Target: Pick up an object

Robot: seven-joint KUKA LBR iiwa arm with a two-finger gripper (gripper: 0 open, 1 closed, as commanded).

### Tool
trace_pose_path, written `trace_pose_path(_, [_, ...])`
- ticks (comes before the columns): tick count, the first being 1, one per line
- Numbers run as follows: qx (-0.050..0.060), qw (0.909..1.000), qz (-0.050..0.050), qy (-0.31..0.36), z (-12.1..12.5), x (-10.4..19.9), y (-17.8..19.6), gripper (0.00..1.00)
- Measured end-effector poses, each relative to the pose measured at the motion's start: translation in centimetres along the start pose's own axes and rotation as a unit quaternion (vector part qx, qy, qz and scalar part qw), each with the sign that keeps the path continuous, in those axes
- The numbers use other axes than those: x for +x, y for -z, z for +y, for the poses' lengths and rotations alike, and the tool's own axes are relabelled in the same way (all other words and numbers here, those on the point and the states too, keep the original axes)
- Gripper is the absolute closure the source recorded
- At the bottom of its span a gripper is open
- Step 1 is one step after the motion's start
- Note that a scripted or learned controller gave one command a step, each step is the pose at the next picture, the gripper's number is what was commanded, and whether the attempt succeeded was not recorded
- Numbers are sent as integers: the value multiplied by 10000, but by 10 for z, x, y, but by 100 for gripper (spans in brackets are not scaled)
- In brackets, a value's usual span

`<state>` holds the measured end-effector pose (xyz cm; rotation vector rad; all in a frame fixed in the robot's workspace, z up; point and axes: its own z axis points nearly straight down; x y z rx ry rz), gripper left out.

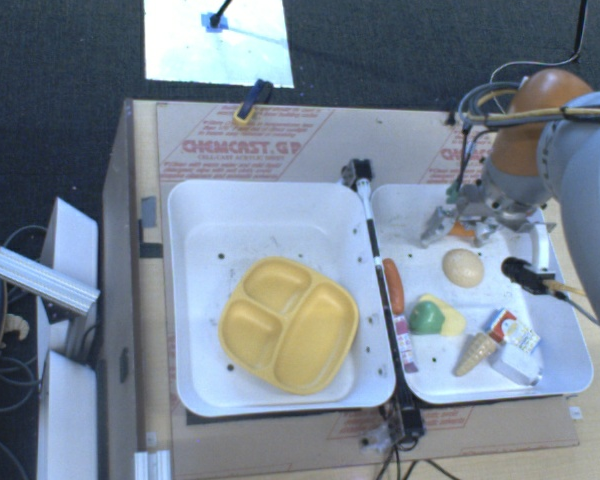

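Claw lowered into the far corner of the right bin.

The claw [461, 226] has its fingers spread apart over a small orange piece [463, 233], not gripping it. Nearby in the right bin [570, 373] lie an egg [463, 267], a carrot [393, 285], a green and yellow fruit [432, 317], an ice-cream cone [474, 352] and a small carton [510, 334]. The left bin [195, 268] holds a yellow divided plate [288, 323].

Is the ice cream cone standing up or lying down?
Lying down. The ice cream cone rests on its side on the floor of the right bin, beside the small carton.
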<state>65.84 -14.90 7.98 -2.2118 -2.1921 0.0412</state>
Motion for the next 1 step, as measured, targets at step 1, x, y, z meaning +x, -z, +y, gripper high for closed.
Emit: trace_pose_path(1, [-205,9998,-10,55,-12,-6,19,0])
